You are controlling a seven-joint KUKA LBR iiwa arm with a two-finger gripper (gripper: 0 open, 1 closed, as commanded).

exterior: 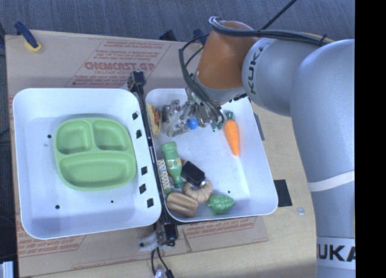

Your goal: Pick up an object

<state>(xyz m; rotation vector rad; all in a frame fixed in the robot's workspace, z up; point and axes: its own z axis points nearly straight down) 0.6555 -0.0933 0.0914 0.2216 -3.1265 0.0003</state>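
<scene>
The arm's gripper hangs low over the far end of the right bin, in what reads as the reach phase of a pick; nothing shows between its tips, and whether it is wide or narrow cannot be told. The nearest candidate, 1 orange carrot (tapered, green-topped), lies just beside it, so the next move calls for centring, then closing.

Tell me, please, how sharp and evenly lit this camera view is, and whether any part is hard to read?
Camera view: soft, even light, faint shadows in the white bins; the green tray and carrot read clearly; the end effector is a small, cluttered blur.
</scene>
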